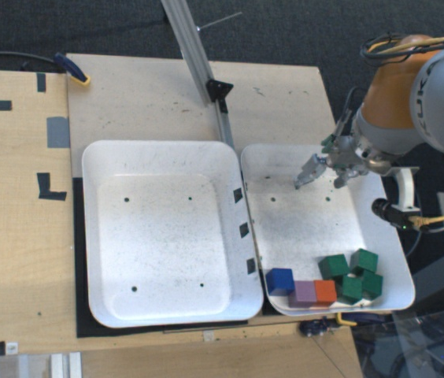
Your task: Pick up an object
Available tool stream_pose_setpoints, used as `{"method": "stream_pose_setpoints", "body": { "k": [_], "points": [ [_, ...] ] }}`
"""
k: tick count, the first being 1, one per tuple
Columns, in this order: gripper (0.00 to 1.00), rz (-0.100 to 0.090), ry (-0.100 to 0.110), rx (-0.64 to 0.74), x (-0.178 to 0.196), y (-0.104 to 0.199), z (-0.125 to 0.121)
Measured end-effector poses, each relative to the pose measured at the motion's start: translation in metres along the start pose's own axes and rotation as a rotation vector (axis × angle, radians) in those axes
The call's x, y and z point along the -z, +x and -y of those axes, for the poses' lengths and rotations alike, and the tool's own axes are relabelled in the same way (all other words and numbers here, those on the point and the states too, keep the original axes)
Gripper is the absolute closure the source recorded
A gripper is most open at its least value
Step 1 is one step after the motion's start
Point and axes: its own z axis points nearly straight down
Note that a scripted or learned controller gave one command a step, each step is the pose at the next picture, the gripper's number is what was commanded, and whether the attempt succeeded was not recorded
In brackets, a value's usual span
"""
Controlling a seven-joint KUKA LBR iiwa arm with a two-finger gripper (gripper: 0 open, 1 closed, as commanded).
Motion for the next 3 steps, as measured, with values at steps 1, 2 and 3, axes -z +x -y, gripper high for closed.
{"method": "stream_pose_setpoints", "body": {
  "k": [1,2,3],
  "points": [
    [0.0,0.0,-0.001,0.0,-0.054,0.011,0.003],
    [0.0,0.001,-0.003,0.0,-0.093,0.012,0.004],
    [1.0,0.0,-0.005,0.002,-0.08,0.013,0.003]
  ]
}}
